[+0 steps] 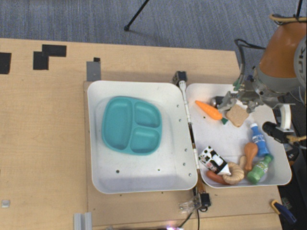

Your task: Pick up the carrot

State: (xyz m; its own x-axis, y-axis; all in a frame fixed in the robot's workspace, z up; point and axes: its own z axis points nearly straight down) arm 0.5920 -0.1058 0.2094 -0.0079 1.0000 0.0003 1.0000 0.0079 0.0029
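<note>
Your gripper (229,101) sits in the right bin (283,178), up near its top edge, hanging off the grey wrist with the orange band above it. Honestly I can't tell how wide it's open; the metal bits are a dark tangle from this angle, and nothing visibly sits between them. It's just beside the carrot (209,110), close to the carrot's right end, and whether it actually touches is too hard to call.

The carrot lies flat in the upper left part of the right bin, orange, pointy end toward the left bin (144,178), with a small green stub at the other end.

On labels and writing: nothing readable anywhere. The blue bottle (258,141) has a white band on it, but any print is too small to make out. Same with the black-and-white patterned item (213,159) at the bin's lower left.

Stuff crowding your target: a tan, slice-of-bread-looking piece (236,116) is right next to the carrot's green end, partly under the wrist. Further down you've got a drumstick-shaped toy (249,153), a green bottle (259,169), a beige curved piece (234,174) and a red-orange sausage-like thing (216,177), all piled along the bottom edge, well apart from the carrot.

The left bin holds a teal divided plate (131,124).
</note>
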